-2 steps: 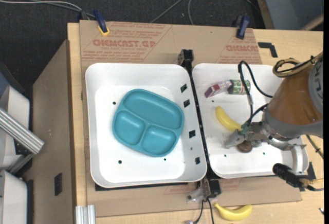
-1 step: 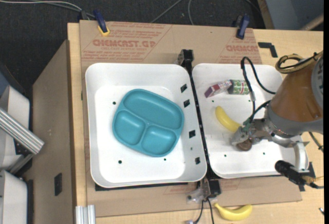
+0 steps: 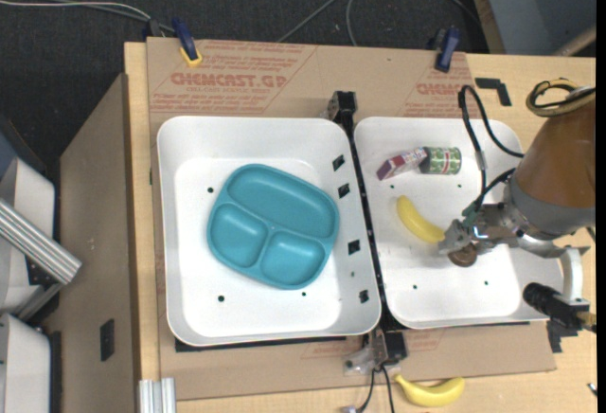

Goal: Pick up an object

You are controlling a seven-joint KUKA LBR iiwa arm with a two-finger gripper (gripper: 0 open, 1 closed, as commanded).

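Bench (image 3: 237,70) surface is brown board with red print, two shallow white bins side by side on it. Left bin (image 3: 180,212) carries a teal sectioned plate (image 3: 273,224), three compartments, lying flat near the bin's middle. Right bin (image 3: 492,302) takes the arm (image 3: 559,174), grey with an orange band, reaching in from the right edge. Gripper (image 3: 466,245) sits low over the right bin floor, just beside the right end of a banana (image 3: 418,220) lying at a slant mid-bin; something small and dark is under the gripper, can't make out what. Fingers: cannot tell whether spread or closed, too blurred. Small bottle (image 3: 428,161), green body and purple end, lies on its side near the bin's far wall, apart from the banana. Second banana (image 3: 434,389) lies on the bench's front edge, outside the bins.
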